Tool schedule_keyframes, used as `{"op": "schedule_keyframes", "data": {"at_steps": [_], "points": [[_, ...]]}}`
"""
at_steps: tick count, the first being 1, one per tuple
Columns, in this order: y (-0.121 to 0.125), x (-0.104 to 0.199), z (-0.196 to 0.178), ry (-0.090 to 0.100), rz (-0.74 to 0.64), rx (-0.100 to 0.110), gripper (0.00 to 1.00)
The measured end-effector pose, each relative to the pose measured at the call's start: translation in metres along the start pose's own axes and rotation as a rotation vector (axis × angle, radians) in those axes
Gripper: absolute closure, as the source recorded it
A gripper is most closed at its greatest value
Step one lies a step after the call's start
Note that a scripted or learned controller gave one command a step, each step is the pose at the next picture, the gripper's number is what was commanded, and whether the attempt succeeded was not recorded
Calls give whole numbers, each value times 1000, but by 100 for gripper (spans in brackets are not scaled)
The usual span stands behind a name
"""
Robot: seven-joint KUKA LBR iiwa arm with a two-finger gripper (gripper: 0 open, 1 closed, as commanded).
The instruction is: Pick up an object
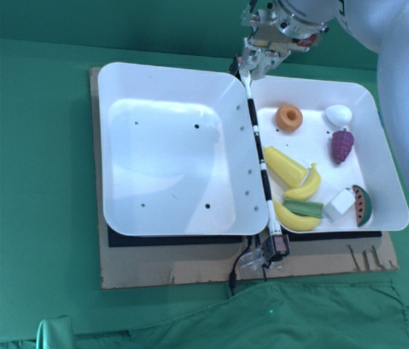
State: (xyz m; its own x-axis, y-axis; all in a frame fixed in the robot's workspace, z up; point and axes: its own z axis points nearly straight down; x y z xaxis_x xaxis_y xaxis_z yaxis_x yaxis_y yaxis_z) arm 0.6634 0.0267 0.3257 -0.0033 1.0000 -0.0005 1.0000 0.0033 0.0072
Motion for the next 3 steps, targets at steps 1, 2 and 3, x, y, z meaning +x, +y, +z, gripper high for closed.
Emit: {"op": "schedule_keyframes", "data": {"at_steps": [1,2,3], "points": [[33,65,-33,2,-1,-5,100],[38,126,-93,4,-1,-5,100],[37,141,-32,0,4,10,100]]}}
